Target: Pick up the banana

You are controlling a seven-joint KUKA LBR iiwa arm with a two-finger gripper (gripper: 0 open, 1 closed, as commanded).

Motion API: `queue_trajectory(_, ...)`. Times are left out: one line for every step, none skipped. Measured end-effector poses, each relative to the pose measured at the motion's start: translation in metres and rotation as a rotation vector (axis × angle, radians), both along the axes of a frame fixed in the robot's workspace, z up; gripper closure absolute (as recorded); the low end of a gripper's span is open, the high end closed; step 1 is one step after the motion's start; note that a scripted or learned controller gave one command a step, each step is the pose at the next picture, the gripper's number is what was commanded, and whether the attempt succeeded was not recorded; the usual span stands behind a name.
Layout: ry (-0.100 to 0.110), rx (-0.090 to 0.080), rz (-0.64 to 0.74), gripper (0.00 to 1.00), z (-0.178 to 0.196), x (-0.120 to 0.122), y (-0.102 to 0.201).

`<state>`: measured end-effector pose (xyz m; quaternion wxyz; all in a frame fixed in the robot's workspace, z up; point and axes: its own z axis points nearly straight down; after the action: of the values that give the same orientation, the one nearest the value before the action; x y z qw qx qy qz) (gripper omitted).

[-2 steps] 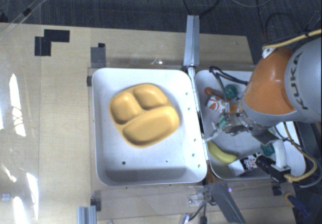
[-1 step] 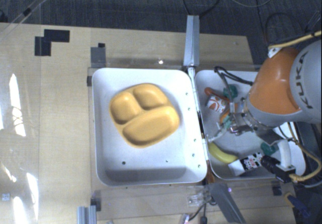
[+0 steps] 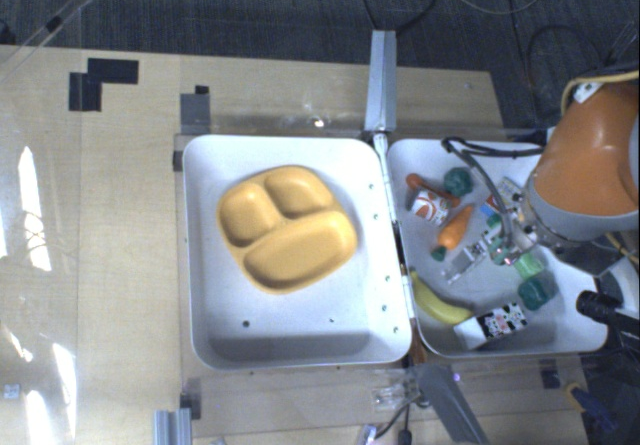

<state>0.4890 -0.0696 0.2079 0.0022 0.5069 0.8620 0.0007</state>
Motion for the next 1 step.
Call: queue_trajectory(0.001,0.0,0.027,0.0,0.0048,0.0759,-0.047)
